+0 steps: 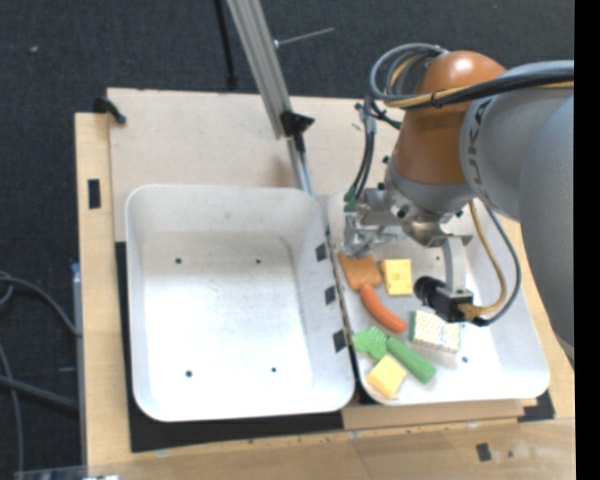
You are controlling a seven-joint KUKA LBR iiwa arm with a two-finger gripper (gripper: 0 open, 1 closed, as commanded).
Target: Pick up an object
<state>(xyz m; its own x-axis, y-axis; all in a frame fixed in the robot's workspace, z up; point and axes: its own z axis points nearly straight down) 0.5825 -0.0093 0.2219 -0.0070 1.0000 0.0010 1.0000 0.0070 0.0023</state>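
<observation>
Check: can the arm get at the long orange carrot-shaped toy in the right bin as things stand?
Probably yes. The long orange carrot-shaped toy lies uncovered in the right white bin, just below the gripper. A yellow block and brown piece crowd its upper end.

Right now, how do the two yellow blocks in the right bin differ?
The upper yellow block lies in the middle of the bin, close below the gripper; the lower yellow block sits at the front rim. The upper touches the carrot, the lower the green piece. The upper looks paler. Both are small, yellow and squarish.
</observation>
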